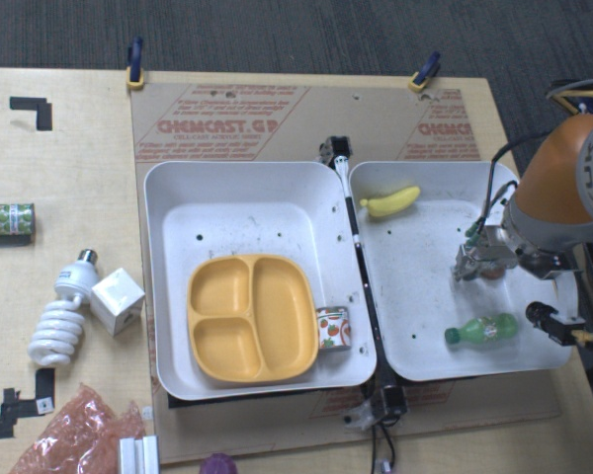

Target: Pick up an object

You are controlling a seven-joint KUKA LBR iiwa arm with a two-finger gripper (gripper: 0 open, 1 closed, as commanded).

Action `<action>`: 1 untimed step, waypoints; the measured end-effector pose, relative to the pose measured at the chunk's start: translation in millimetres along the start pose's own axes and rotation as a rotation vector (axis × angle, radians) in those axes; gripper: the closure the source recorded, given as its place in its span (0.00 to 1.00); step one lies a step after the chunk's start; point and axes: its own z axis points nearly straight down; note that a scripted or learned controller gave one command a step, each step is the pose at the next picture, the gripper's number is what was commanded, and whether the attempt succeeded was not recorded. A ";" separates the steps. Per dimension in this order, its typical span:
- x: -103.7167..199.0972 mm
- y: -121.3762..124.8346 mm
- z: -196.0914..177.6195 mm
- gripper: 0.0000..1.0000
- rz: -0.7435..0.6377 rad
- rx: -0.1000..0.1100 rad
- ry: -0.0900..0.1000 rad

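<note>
Bench: two white bins (277, 181) | R bin: banana (390, 201), green bottle (483, 331) nr gripper (471, 262) | jaws state unclear

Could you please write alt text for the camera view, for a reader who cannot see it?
The grey arm's gripper hangs low over the right bin, between a banana near the bin's far edge and a green bottle lying near its front. The left bin holds a yellow divided plate and a small can beside it.
</note>
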 end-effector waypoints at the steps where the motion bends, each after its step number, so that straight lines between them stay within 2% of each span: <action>1: -11.2 94.6 -0.8 0.00 -0.004 -0.001 -0.001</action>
